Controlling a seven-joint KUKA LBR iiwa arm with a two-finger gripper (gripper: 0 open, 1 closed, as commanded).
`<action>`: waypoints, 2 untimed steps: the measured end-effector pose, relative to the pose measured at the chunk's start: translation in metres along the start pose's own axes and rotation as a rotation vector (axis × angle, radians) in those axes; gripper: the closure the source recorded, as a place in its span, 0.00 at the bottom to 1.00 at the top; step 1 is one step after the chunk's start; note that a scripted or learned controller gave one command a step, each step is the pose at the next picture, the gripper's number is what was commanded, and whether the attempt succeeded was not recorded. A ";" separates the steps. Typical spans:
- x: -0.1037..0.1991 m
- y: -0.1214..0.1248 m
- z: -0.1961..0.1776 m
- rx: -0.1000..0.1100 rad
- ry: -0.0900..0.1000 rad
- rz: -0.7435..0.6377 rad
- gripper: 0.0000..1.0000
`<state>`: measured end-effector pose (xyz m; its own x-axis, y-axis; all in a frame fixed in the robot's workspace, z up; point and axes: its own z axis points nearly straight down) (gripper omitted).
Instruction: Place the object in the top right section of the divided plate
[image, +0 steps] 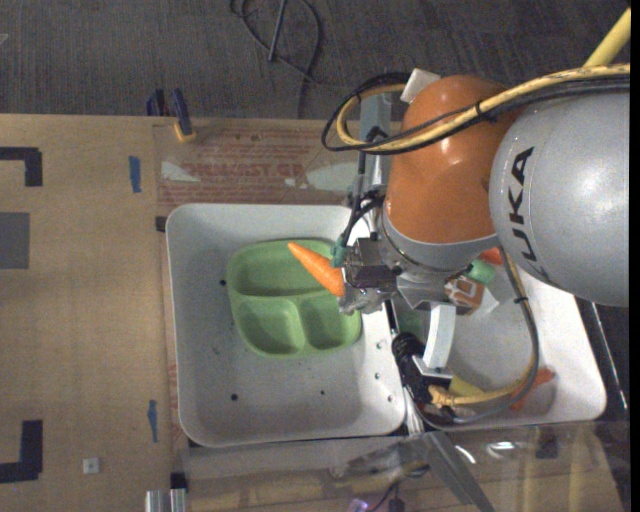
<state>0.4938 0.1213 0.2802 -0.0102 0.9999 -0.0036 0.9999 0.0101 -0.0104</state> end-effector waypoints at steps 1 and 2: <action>0.040 0.069 0.015 -0.004 0.000 0.020 1.00; 0.022 0.050 0.051 0.000 0.001 -0.029 1.00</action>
